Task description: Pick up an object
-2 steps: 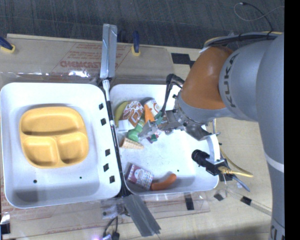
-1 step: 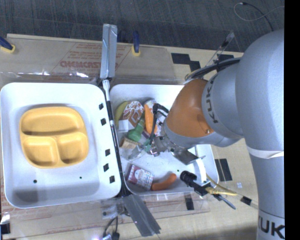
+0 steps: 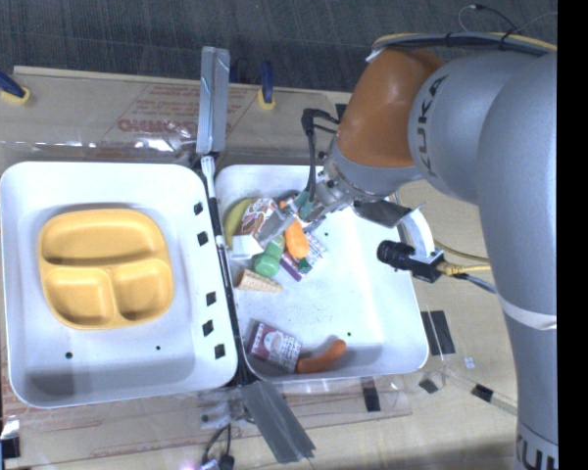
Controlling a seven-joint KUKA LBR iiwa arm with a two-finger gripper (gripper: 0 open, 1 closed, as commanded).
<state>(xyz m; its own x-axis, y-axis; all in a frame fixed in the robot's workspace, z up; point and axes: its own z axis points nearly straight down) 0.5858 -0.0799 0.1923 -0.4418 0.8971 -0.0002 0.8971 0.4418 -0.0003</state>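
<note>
**Arm over right-bin clutter; grasp unconfirmed**

The gripper (image 3: 309, 207) sits low among piled items in the right bin (image 3: 397, 355), beside an orange carrot-like piece (image 3: 296, 239). Grip state: cannot tell. Judged approach stage; next move requires a confirmed closure, then lift.

You're looking at a robot lab: a KUKA arm (image 3: 470, 116) over two white bins (image 3: 20, 262) taped to a cardboard-covered tabletop (image 3: 157, 106).

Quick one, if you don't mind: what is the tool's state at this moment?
Tool: down in the right bin over the toy pile; open or shut cannot be told.
</note>
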